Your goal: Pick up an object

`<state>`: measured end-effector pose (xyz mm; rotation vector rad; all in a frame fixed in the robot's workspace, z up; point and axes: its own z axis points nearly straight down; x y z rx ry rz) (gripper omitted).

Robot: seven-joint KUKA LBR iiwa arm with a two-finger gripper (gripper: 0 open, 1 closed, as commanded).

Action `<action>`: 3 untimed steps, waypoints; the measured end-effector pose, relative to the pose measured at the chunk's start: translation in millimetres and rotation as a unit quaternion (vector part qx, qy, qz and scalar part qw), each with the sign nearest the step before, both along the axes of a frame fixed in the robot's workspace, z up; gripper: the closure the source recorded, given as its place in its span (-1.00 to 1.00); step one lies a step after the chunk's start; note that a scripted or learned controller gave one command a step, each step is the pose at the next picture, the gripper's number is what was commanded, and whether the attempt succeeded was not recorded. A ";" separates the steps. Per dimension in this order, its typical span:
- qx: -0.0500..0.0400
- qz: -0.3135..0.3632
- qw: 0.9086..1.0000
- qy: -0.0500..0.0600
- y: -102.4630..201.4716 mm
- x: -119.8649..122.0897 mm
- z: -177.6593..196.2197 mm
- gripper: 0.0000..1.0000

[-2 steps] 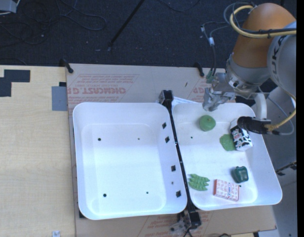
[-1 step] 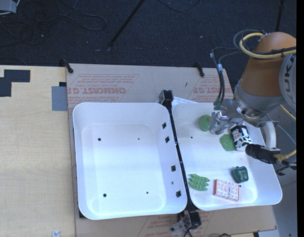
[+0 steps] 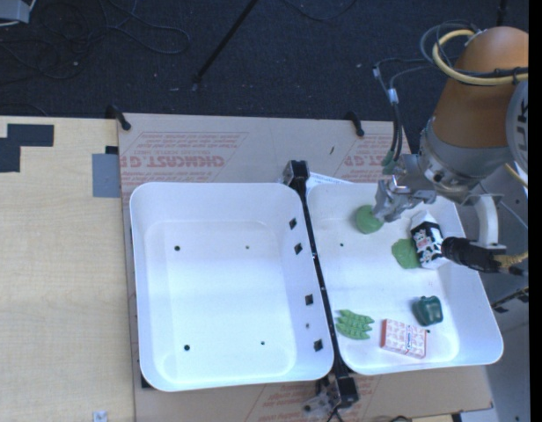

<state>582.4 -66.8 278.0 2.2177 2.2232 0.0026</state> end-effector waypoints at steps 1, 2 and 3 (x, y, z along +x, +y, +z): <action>0.000 0.001 1.000 0.001 33.7 -10.1 24.3 1.00; 0.000 0.001 1.000 -0.004 48.4 -13.0 136.9 1.00; 0.000 -0.001 1.000 0.010 61.9 -11.6 -100.8 1.00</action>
